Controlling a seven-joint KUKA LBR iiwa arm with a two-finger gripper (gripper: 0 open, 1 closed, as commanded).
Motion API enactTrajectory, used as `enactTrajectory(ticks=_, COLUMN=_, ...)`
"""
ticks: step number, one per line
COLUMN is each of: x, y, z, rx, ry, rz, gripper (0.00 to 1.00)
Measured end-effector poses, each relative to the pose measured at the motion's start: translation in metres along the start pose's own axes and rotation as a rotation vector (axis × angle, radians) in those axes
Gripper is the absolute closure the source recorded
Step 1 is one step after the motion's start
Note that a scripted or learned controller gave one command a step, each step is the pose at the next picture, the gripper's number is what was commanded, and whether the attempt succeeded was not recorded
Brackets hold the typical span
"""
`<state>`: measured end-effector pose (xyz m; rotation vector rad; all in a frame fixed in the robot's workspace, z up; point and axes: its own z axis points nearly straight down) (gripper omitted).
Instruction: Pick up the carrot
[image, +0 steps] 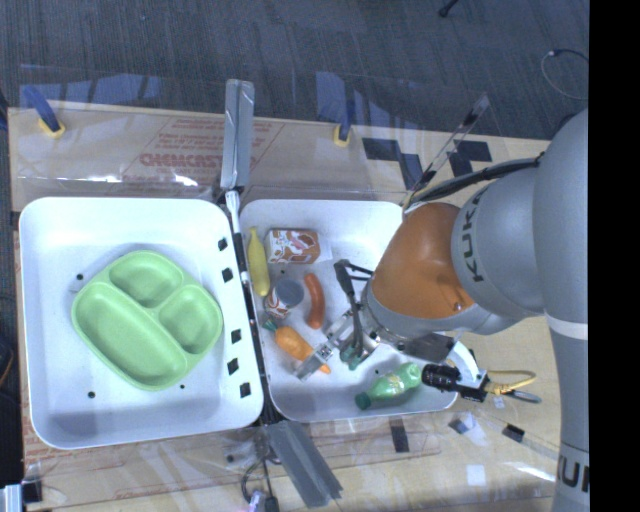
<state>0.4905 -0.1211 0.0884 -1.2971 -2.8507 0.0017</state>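
The carrot (292, 343) is a short orange piece lying in the right bin (400, 225), near its left wall and toward the front. My gripper (338, 355) hangs low over the bin floor just to the right of the carrot. Its two fingers stand apart, so it is open, with the left fingertip (322, 356) close to the carrot's right end. Nothing is held between the fingers. The orange wrist band and grey arm hide the bin's right half.
A yellow banana (257, 262), a small printed box (293, 245), a grey can (288, 294) and a red sausage (314, 300) crowd just behind the carrot. A green bottle (392, 386) lies at the front. The left bin (50, 230) holds a green divided plate (147, 318).
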Motion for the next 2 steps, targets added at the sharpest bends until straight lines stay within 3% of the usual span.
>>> enactTrajectory(ticks=1, x=0.001, y=0.0, z=-0.007, rx=0.005, ry=0.007, rz=-0.01, gripper=1.0)
enactTrajectory(ticks=2, x=0.011, y=0.076, z=-0.101, rx=0.0, ry=-0.003, rz=0.015, gripper=1.0)
